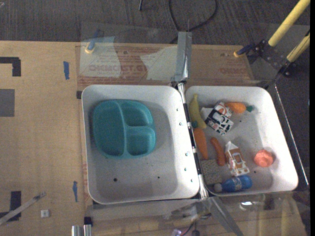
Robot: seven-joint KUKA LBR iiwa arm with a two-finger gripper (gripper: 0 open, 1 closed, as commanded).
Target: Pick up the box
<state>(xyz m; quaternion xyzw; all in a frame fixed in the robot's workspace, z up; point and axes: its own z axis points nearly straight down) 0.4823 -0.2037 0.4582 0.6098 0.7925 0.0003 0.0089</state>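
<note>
I am seeing the box (219, 119) lying untouched in the right bin (283, 132), between the banana (196, 111) and carrot (236, 107). Nothing is lifted; I cannot tell the gripper's state.

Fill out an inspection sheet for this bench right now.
Surface: wooden bench bearing left bin and right bin.
Job's things: two cartons in the right bin, black-and-white carton and orange-and-white carton.
Clutter: teal divided plate in left bin; banana, carrots, blue bottle, orange piece in right bin.
Grippers: nothing seen.
Cables: black loop on floor.
Surroundings: carpet, yellow-handled clamps.
</note>
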